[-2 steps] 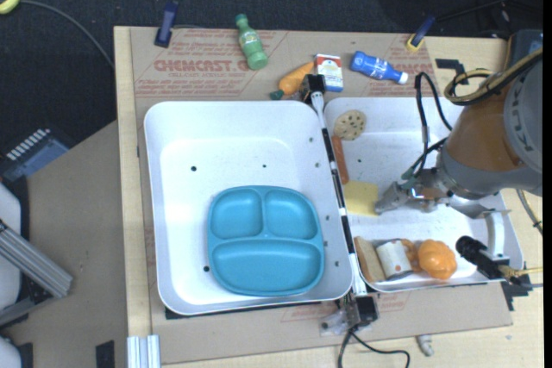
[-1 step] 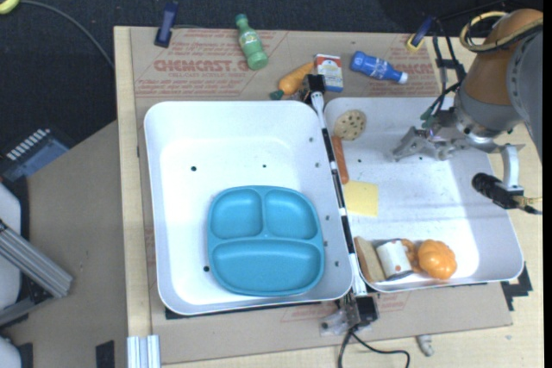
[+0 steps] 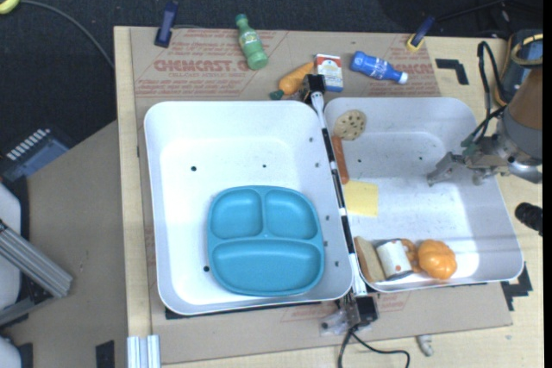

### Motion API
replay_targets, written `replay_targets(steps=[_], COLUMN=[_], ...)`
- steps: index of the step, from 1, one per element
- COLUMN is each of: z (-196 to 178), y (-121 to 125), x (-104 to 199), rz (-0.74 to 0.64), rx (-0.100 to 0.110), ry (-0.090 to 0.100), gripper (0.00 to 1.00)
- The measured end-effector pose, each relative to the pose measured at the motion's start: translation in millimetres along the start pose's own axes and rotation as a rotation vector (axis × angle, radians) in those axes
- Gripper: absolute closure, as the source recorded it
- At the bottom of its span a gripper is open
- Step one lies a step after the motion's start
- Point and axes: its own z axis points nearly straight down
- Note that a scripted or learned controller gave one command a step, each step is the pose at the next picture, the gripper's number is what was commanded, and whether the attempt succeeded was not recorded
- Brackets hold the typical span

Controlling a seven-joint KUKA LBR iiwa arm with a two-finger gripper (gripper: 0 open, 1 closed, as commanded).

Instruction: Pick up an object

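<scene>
While the gripper (image 3: 442, 171) hovers low over the right bin (image 3: 496, 224) with its fingers seemingly parted around nothing, the pick looks not yet made, for the orange fruit (image 3: 436, 258), yellow cheese slice (image 3: 361, 198) and cookie (image 3: 349, 125) lie untouched inside.

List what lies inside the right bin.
Right bin holds a cookie, yellow square, orange fruit and a white can. The claw covers some floor.

I see a light blue divided plate (image 3: 265, 239) in a white bin (image 3: 172, 185); a yellow square (image 3: 361, 198); an orange fruit (image 3: 435, 259); a green bottle (image 3: 252, 43).
</scene>
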Motion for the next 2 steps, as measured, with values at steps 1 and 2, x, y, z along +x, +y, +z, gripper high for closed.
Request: replay_targets(steps=[1, 2], z=[-52.2, 35.9], y=[-58.6, -80.3], x=[92.0, 116.9], rz=[-0.002, -0.001], rx=[0.0, 0.0], ry=[0.002, 0.0], gripper=[0.0, 0.0])
